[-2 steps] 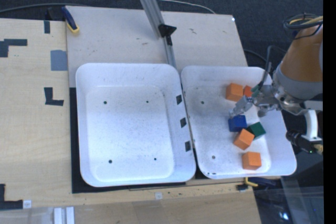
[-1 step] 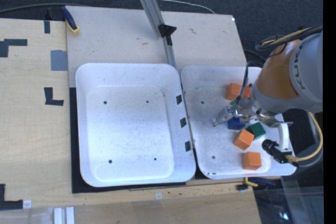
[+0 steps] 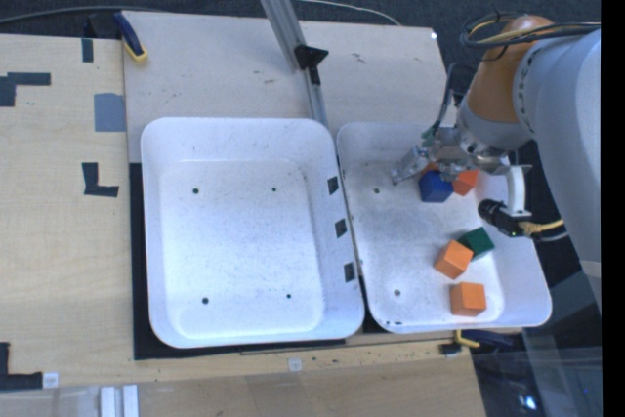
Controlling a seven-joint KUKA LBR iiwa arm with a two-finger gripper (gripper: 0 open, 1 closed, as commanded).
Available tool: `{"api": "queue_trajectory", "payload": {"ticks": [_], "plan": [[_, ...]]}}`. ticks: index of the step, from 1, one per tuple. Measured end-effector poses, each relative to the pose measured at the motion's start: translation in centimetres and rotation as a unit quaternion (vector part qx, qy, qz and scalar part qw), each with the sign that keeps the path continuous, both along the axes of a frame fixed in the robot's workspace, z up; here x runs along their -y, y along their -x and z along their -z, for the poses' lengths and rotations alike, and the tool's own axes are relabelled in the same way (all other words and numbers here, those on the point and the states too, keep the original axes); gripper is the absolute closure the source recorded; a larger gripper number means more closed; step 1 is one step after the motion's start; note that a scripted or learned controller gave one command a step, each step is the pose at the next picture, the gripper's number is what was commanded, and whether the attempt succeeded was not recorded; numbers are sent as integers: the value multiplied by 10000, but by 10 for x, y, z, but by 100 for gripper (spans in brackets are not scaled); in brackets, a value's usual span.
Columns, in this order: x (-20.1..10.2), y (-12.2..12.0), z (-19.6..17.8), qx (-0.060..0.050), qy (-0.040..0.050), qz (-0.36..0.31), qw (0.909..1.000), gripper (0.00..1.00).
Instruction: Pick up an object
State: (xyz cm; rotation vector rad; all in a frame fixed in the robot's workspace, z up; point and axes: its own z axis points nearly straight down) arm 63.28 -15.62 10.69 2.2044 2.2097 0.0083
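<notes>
Fingers (image 3: 427,167) are down in the right bin (image 3: 391,249) at the blue block (image 3: 436,187) in the frame's right middle, but I can't tell if they're apart or together, so nothing looks lifted yet.

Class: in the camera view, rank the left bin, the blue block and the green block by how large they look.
1. left bin
2. blue block
3. green block, partly hidden behind an orange block, so its rank below blue is unsure.
</notes>
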Motion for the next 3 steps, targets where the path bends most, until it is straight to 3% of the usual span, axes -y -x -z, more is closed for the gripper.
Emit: {"api": "queue_trajectory", "payload": {"ticks": [1,2,3], "plan": [[15,-11,15,-107,-55,-1,9999,0],[16,-12,5,-109,-40,-6,9999,100],[-54,-34,13,-243,-49,-13,9997,100]]}}
